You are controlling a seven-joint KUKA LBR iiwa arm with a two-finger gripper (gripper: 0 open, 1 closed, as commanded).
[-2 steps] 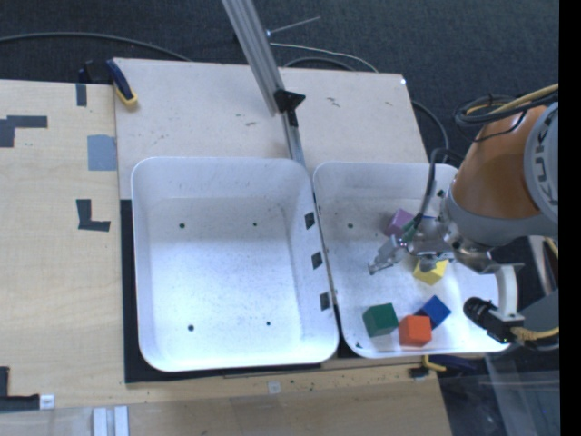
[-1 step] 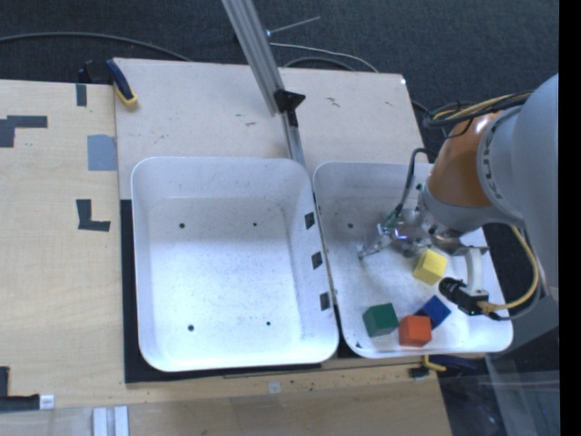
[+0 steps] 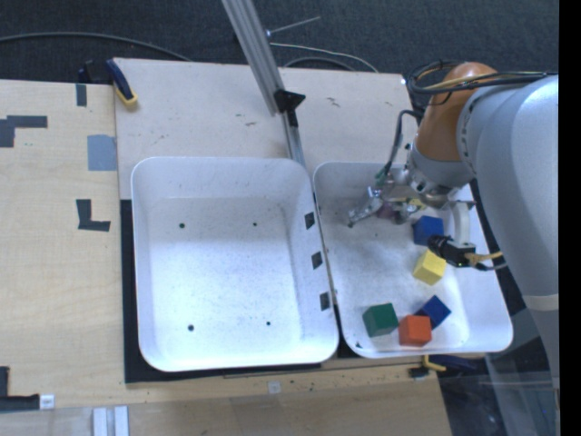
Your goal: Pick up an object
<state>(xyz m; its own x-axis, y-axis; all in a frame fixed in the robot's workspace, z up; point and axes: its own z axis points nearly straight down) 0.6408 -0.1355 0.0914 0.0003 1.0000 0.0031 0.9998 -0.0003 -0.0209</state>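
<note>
- You are looking at the end effector (image 3: pixel 363 213) hanging low over the right bin (image 3: pixel 349 271), near its far edge; whether it is apart or together, you cannot tell.
- A blue block (image 3: pixel 427 229) is lying just beside it, toward the bin's right edge.
- A yellow block (image 3: pixel 429 267) is sitting nearer you along that edge.
- A green block (image 3: pixel 380 319), an orange block (image 3: pixel 415 330) and a dark blue block (image 3: pixel 437 310) are clustering at the bin's near edge.
- The left bin (image 3: pixel 150 243) is sitting alongside on the bench (image 3: pixel 54 271).

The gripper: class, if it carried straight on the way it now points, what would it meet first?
The gripper points left and down, so probably the bare floor of the right bin, then its left wall; depth is unclear.
</note>
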